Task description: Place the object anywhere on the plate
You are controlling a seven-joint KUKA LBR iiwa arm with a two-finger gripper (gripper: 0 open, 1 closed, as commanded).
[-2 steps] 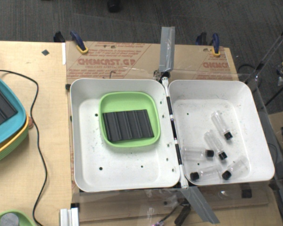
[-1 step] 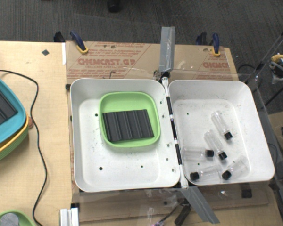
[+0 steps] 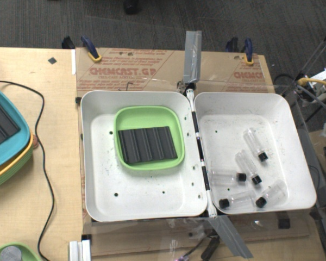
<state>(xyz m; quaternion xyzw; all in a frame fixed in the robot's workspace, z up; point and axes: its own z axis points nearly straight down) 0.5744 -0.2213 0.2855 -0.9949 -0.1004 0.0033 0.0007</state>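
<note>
Green plate [image 3: 149, 125] sits in the left bin [image 3: 98, 145], squarish with rounded corners, a dark ribbed insert [image 3: 147, 145] lying on it. Task objects look like clear plastic vials with black caps [image 3: 252, 160], scattered in the right bin [image 3: 293, 145], all toward its lower right, none on the plate. Vials are transparent against white, so exact count and outlines are hard to make out. At the left edge, teal stacked trays [image 3: 8, 135] are cut off. Gripper state: cannot tell.
</note>
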